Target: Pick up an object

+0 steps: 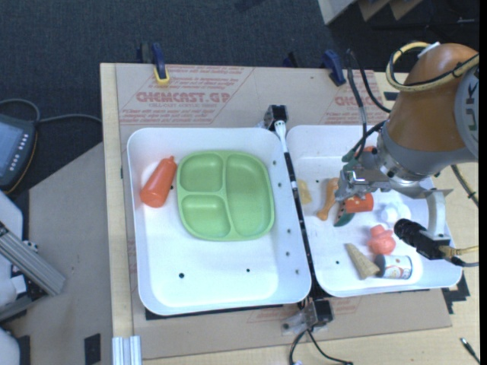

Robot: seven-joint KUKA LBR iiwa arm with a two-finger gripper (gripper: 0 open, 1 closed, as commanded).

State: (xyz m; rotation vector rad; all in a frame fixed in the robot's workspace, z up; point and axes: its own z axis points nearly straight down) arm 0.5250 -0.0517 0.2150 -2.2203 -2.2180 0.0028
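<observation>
Arm reaches from the right, wrist bent down over right bin (pixel 319 139); gripper (pixel 351 192) low by toy carrot (pixel 329 198).

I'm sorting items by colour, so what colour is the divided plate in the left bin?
Light green. The divided plate shows clearly in the camera view.

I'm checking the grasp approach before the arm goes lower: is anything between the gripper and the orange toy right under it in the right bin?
Nothing visible lies between them. The gripper hangs right at the orange toy in the right bin. The toy carrot lies beside it on the view's left, and the pink toy sits apart, nearer the bin's front.
</observation>
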